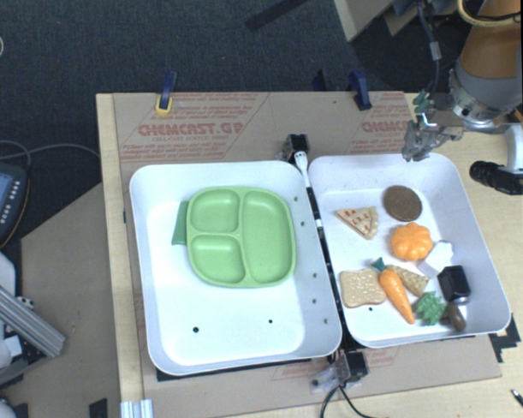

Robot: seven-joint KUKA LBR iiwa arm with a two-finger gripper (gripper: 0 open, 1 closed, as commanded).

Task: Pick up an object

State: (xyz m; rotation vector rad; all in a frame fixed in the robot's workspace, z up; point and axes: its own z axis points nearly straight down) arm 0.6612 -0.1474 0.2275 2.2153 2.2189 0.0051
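Where the right bin (481, 239) holds its clutter of toy food, the pieces crowd its middle and its 5 o'clock corner: a brown disc (403, 203) toward 12 o'clock, a waffle wedge (359, 221) just at its 8 o'clock, an orange pumpkin (412, 241) below the disc, and further down a slice of toast (362, 288) touching a carrot (396, 293) that lies tilted across it. A cracker (412, 280) sits beside the carrot, a green sprig (429, 308) at its tip, and a black block (453, 283) near the bin's 4 o'clock edge. The gripper (420, 145) hangs over the bin's 1 o'clock rim, apart from all the food; whether its fingers are spread or closed I cannot tell, and nothing shows between them. The left bin (152, 276) carries a green divided plate (241, 236).
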